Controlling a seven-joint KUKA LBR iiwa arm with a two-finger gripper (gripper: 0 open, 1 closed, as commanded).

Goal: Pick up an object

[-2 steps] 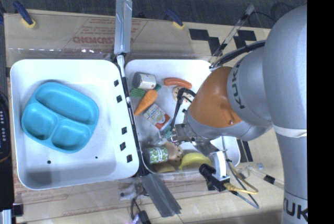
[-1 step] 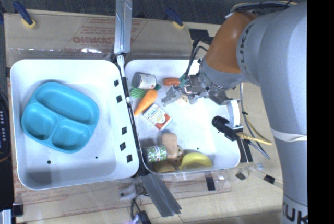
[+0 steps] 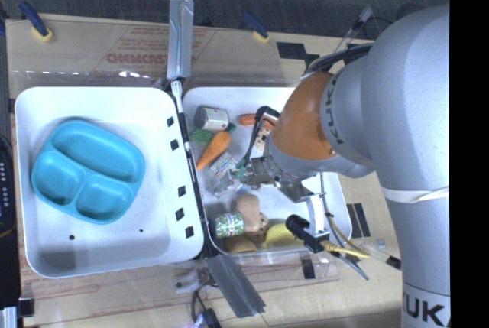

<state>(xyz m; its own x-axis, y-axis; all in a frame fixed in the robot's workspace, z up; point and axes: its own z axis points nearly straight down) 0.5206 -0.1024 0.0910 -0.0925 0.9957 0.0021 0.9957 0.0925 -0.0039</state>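
Gripper [image 3: 246,175] low in right bin [image 3: 336,200], frame centre, beside clear crumpled wrapper [image 3: 221,175]; you cannot tell fingers' state. Nothing seen lifted. Carrot [image 3: 213,150], can [image 3: 229,225] lie in bin. Pick remains.

A bright blue sectioned tray [image 3: 86,170] lies in the white left bin [image 3: 46,258], an orange carrot [image 3: 213,150] in the white right bin [image 3: 229,96], beneath the grey, orange-banded arm [image 3: 359,112].

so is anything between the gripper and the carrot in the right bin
Nothing visible sits between them. The gripper hangs just right of the carrot, with clear crumpled plastic lying beneath it, beside the carrot's lower end.
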